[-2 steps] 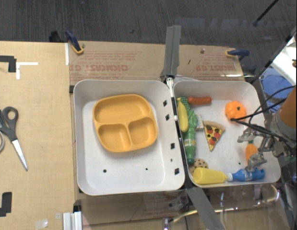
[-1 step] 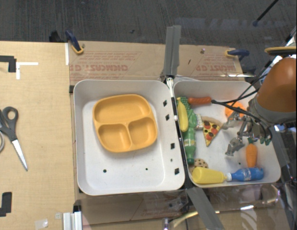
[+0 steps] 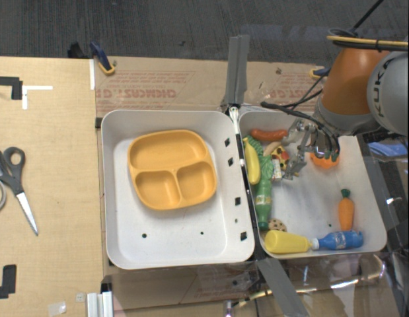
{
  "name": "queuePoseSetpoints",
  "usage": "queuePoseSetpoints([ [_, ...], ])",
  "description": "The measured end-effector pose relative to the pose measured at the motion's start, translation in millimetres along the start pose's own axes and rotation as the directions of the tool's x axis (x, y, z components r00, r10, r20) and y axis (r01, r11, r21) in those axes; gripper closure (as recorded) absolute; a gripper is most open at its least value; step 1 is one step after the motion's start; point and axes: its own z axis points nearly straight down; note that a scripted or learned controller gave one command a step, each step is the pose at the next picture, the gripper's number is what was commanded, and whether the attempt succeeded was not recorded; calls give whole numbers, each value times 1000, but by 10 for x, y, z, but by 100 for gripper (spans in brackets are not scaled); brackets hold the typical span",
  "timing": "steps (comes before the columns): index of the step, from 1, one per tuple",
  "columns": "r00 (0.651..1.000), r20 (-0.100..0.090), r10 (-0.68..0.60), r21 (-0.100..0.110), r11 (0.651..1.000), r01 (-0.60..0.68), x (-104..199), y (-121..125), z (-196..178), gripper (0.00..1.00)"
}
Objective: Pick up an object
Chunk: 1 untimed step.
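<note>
Arm point(image 3: 363, 78) reaches in from the right; gripper point(image 3: 298, 152) hangs over the upper middle of the right bin point(image 3: 372, 197). Can't tell the state of the fingers, too blurred and cluttered there.

Right bin contents:
- carrot point(image 3: 347, 210), long axis near vertical, green top pointing to the far side
- yellow bottle point(image 3: 287, 242) along the near wall, long axis horizontal, neck to the right
- blue bottle point(image 3: 339, 240) just beside it, also horizontal
- green bottle point(image 3: 262, 193) along the left wall, near vertical
- banana point(image 3: 252, 164), near vertical
- sausage point(image 3: 268, 135), horizontal
- orange piece point(image 3: 324, 160) just right of the gripper

Left bin point(image 3: 118, 243): yellow divided plate point(image 3: 172, 168).

Cardboard point(image 3: 158, 88) behind the bins carries red print, mirrored, not readable. Scissors point(image 3: 18, 187) on the worktop point(image 3: 45, 243) at left.
</note>
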Motion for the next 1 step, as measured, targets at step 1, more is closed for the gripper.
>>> queuePoseSetpoints([
  [1, 1000, -2, 31, 1, 1000, -31, 368, 309, -5, 0],
])
